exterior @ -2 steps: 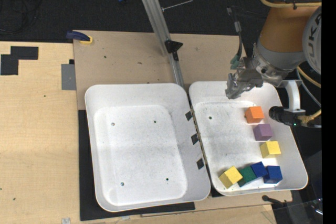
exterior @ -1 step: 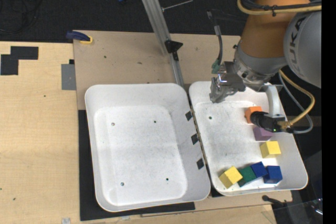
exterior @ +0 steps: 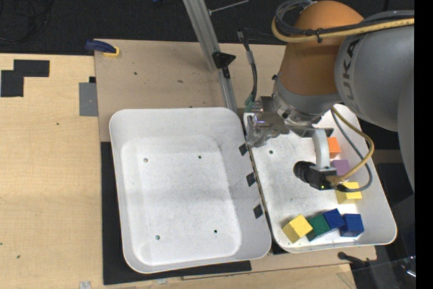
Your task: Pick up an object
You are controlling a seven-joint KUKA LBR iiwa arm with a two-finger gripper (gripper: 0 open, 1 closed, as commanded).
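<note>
A: Gripper position?
B: Gripper [exterior: 259,126] is at the far-left corner of the right bin [exterior: 281,189], against the wall beside the left bin [exterior: 183,199]. Open or closed: can't tell.
A: Blocks?
B: Yellow block [exterior: 296,227], green block [exterior: 318,225] and blue block [exterior: 333,218] sit in a row running along the near rim. The yellow one is turned diagonal. Open floor lies between the row and the gripper.

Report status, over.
Gripper by left wall of right bin. Yellow block, green block at its front edge, untouched. Nothing lying between.
</note>
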